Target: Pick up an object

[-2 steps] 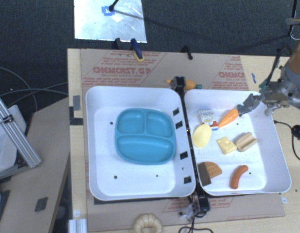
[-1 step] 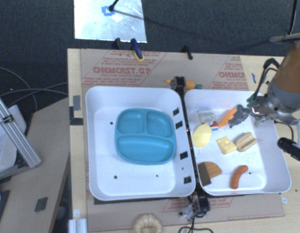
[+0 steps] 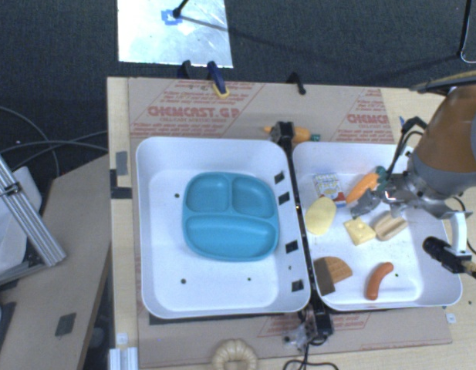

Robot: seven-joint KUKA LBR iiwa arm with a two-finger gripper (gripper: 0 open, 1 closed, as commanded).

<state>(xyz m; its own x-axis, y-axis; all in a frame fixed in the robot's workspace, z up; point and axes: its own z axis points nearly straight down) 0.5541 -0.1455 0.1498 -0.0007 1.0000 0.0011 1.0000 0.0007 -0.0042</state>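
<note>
Left bin (image 3: 156, 230), right bin (image 3: 430, 291): white plastic, smooth, slight sheen. 
Divided plate (image 3: 228, 214): blue plastic, smooth, matt. 
Bench board (image 3: 245, 106): tan cardboard-like sheet, matt, red print. 
Floor (image 3: 52, 45): dark carpet, rough weave. 
Sheet on floor (image 3: 174, 21): silvery, reflective, creased. 
Arm shell (image 3: 452, 133): orange, glossy. 
Sausage (image 3: 378, 280): orange-red, smooth, plastic look. 
Yellow wedge (image 3: 359, 230), pale oval piece (image 3: 320, 216): matt, plastic look. 
Frame at left (image 3: 21, 218): extruded aluminium, brushed.
</note>
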